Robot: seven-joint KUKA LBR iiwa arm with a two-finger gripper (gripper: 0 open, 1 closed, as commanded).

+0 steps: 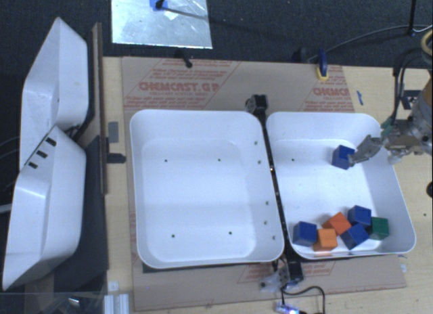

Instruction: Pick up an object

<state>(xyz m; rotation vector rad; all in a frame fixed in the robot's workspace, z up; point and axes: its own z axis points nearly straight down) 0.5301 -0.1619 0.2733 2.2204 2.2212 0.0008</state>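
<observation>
At the near edge of the right bin [399,201], smooth and white with rounded corners, lay a cluster of small hard-edged cubes: two orange blocks [331,230], three blue blocks [355,227] and a green block [379,227], touching one another. The left bin [145,170] stood beside it on the table [115,103]. Farther back, a lone blue cube [343,156] sat at the tips of the metal hand [360,151], pinched on its right side.

We see one blue cube [343,156] alone near the right bin's [318,145] far side; blue [305,232], orange [336,223] and green [379,227] cubes cluster tightly along its near wall.
</observation>
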